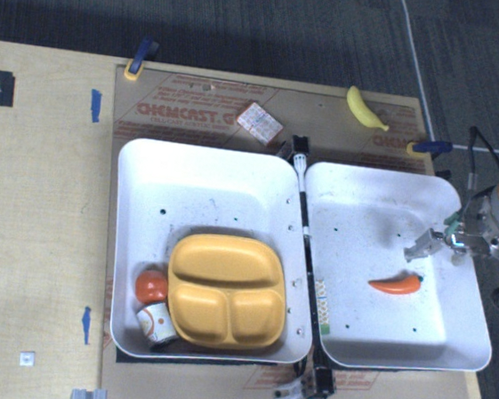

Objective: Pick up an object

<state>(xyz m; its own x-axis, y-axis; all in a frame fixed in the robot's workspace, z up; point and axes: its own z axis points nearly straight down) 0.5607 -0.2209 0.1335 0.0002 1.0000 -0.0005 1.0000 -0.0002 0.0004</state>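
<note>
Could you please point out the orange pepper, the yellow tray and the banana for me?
pepper [396,284]: camera view, middle of its body, in the right bin.
tray [226,288]: camera view, ridge between its compartments, in the left bin.
banana [365,109]: camera view, middle of its curve, on the board behind the bins.

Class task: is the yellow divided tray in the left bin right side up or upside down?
Right side up: the yellow tray shows three sunken compartments facing upward.

Brown printed cardboard sheet [197,112] lies on the pale wooden bench [31,232], clamped at its far corners by a left clamp [141,55] and a right clamp [430,148]. On the cardboard, behind the bins: a yellow banana [365,109] and a small patterned packet [259,122], well apart.
</note>
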